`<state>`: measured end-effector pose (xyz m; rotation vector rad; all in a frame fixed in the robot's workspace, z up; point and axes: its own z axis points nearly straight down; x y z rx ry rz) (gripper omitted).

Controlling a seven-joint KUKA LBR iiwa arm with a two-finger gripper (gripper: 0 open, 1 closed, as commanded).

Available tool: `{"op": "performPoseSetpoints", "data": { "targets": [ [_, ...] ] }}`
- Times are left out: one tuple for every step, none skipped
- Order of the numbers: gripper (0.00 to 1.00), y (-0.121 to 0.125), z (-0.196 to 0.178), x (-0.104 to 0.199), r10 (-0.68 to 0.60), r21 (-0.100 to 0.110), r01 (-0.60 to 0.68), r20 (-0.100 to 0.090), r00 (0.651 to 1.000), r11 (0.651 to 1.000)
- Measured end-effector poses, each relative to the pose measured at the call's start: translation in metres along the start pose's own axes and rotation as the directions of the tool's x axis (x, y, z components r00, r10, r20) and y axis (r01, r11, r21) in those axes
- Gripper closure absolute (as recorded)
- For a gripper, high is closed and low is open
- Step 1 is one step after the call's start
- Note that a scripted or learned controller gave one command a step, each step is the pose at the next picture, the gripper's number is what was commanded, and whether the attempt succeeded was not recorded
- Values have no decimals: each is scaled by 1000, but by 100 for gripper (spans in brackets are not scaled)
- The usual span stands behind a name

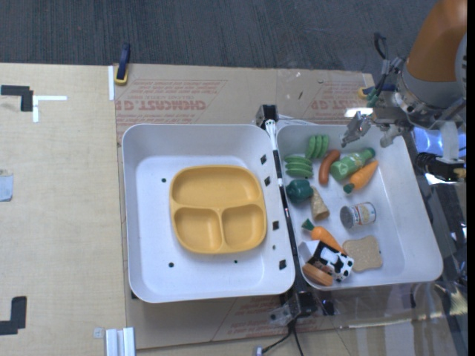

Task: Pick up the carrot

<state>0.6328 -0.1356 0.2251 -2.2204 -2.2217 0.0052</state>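
Observation:
An orange carrot (362, 176) lies at a slant in the right bin (415, 221), against a green bottle (350, 163). A second, smaller carrot (325, 236) with a green tip lies lower in the same bin. My gripper (369, 133) hangs over the bin's back edge, just above and behind the green bottle and the upper carrot. Its fingers are spread apart with nothing between them.
The right bin also holds green pods (318, 145), a red-orange sausage (326, 166), a dark green ball (299, 190), a cone (319, 206), a can (358, 214), toast (364, 252), a cow toy (332, 262) and a hot dog (318, 274). A yellow divided plate (219, 208) sits in the left bin (141, 221).

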Motion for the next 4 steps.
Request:
{"op": "performPoseSetpoints", "data": {
  "targets": [
    [0, -16, 105, -64, 166, 1, -166, 0, 986, 986],
    [0, -12, 134, -68, 278, 9, -278, -10, 961, 961],
    [100, -11, 124, -69, 273, 3, -273, -4, 962, 962],
    [100, 0, 75, -9, 200, -2, -200, -1, 980, 980]
  ]
}}
